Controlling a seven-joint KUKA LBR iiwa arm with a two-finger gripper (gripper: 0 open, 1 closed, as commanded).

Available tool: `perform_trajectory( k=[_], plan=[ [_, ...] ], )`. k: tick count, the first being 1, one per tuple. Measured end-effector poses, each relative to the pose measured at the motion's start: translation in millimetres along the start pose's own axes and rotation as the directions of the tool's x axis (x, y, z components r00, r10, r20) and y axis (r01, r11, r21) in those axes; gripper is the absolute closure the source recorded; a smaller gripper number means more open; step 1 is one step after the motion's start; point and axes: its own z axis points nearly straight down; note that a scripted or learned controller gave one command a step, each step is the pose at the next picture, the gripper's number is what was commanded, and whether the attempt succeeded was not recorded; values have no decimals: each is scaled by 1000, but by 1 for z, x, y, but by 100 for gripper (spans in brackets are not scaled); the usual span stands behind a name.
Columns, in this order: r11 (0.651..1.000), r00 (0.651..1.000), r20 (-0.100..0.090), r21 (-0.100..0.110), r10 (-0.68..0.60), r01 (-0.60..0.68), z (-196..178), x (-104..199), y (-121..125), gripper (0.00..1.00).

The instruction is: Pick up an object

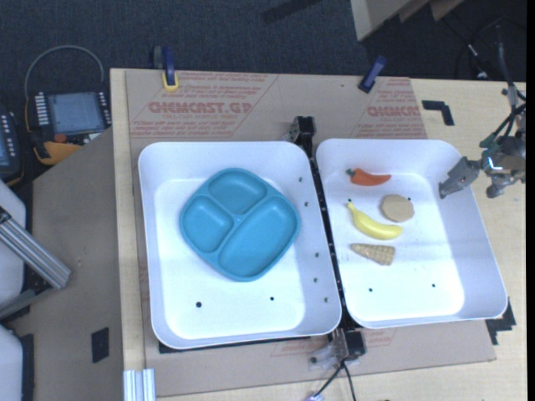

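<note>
Camera view: empty, spread-fingered gripper (473, 180) hovers at right bin's (468, 307) far-right edge, approach step; next, descend over banana (373, 223).

One fixed camera looks down at a slant from above the bench (251, 90), taking in both white bins (159, 249).

The gripper (472, 184) is dull grey metal with two short dark fingers; thin dark cables loop above it.
</note>
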Motion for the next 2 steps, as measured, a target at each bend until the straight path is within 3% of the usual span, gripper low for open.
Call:
perform_trajectory(
  k=[1, 2],
  plan=[
    [1000, 1000, 3, -12, -3, 3, -6, 1, 2, 0],
    [1000, 1000, -1, -4, -4, 4, 52, 10, 0, 0]
  ],
)
